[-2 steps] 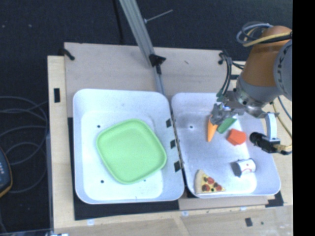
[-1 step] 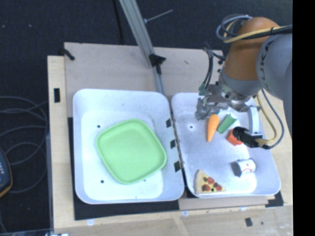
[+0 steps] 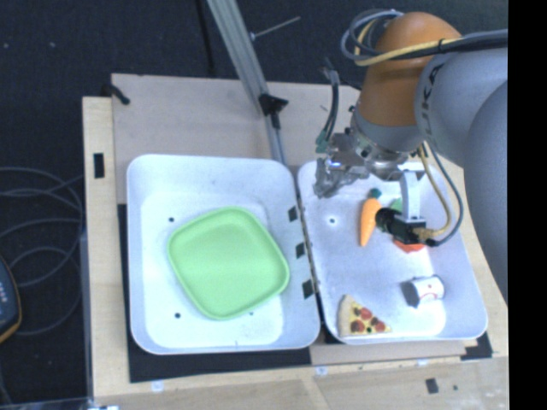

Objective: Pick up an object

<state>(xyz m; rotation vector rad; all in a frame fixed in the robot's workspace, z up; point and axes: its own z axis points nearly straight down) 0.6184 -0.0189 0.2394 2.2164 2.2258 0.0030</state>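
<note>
My gripper (image 3: 327, 180) hangs over the far left corner of the right bin (image 3: 453, 314), close to the wall between the two bins. Nothing shows in its grip. An orange carrot (image 3: 368, 219) with a green top lies about a hand's width to its right, pointing toward the near side. A pizza slice (image 3: 361, 318) rests at the near edge of that bin. A small white and grey object (image 3: 423, 290) sits to the right of the pizza. A small red thing (image 3: 411, 247) lies just right of the carrot.
The left bin (image 3: 145, 186) holds a green square plate (image 3: 227, 261) near its middle. A metal pole (image 3: 244, 58) slants down from the top to the bins' far edge. The arm's orange band and grey body cover the right bin's far right corner.
</note>
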